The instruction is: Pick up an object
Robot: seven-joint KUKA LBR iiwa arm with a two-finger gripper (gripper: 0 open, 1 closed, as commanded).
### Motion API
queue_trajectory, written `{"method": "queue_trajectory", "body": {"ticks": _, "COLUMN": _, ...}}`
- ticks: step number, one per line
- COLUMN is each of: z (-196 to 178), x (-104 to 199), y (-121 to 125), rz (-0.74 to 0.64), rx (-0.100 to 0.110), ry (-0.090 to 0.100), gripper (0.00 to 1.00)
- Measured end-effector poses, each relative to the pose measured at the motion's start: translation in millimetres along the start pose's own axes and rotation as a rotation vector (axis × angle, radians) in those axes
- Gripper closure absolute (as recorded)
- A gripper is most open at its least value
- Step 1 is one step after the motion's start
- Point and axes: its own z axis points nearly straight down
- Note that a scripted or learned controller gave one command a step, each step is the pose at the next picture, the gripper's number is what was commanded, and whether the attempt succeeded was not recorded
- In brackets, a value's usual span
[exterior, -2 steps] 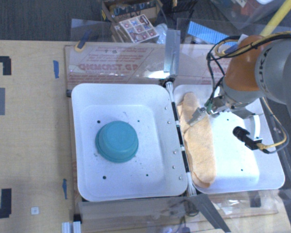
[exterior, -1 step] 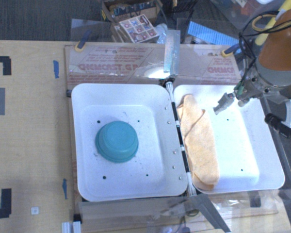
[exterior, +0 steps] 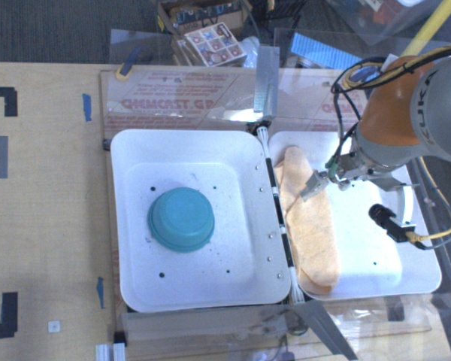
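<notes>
Two shallow white bins sit side by side on the counter (exterior: 45,201), and each carries one thing. In the left bin (exterior: 135,145) a teal bowl (exterior: 182,218) lies upside down near the middle, well apart from every wall, so it has free room on all sides but offers only a smooth dome to grip. In the right bin (exterior: 417,273) a long tan cloth or sponge-like pad (exterior: 316,239) lies stretched from far to near, pressed along the bin's left wall just beside the divider.

The arm (exterior: 406,111) reaches in from the right and bends down over the right bin, which suggests the pad, not the bowl, is the target of this try. Its hand (exterior: 316,186) is tilted toward the left, with the tip down at the far half of the pad, touching or just above its surface; which of the two is hard to say. Whether the hand is spread or pressed together cannot be told here: the tip reads as one thin grey shape against the pad. Nothing is visibly pinched.

As a judgement, the pad's place against the wall explains the slanted approach: a straight descent would leave little room on the divider side. A soft pad may bunch or slip instead of lifting cleanly.
</notes>
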Motion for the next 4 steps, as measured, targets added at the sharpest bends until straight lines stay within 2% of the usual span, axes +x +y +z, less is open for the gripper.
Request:
{"method": "queue_trajectory", "body": {"ticks": 1, "z": 31.9, "x": -7.9, "y": 41.2, "rz": 0.096, "rx": -0.007, "ry": -0.003, "gripper": 0.00}}
{"method": "queue_trajectory", "body": {"ticks": 2, "z": 32.1, "x": -7.7, "y": 67.6, "rz": -0.146, "rx": -0.007, "ry": -0.007, "gripper": 0.00}}
{"method": "queue_trajectory", "body": {"ticks": 3, "z": 19.7, "x": -6.6, "y": 69.9, "rz": -0.148, "rx": -0.013, "ry": -0.008, "gripper": 1.00}}
{"method": "queue_trajectory", "body": {"ticks": 4, "z": 19.6, "x": -6.5, "y": 69.9, "rz": -0.149, "rx": -0.013, "ry": -0.008, "gripper": 0.00}}
